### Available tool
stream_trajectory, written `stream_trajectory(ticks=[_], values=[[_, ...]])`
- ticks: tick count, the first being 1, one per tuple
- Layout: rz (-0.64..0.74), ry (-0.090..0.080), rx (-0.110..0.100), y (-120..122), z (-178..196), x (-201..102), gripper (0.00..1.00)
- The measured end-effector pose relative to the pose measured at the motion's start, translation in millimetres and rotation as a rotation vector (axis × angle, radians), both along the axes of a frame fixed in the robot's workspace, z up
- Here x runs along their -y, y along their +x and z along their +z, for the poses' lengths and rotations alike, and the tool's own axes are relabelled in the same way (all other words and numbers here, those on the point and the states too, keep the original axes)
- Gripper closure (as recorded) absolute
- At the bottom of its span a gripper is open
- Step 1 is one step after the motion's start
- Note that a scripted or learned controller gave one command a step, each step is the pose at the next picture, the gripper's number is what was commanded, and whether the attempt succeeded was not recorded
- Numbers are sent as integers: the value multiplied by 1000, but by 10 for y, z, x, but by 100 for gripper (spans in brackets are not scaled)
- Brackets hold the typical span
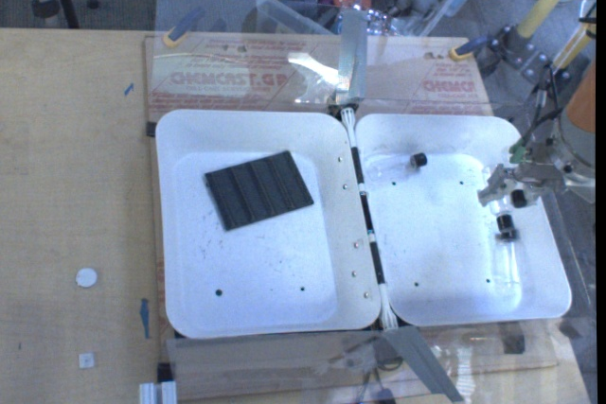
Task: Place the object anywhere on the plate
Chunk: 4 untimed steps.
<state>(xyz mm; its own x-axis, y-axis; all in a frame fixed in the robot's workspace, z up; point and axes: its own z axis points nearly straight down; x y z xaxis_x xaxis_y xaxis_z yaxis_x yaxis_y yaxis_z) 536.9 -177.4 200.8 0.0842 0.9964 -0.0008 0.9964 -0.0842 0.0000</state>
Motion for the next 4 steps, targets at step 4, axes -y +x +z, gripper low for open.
stream_trajectory(ticks=[4], values=[[224, 0, 0, -291, -324, -3077, 100]])
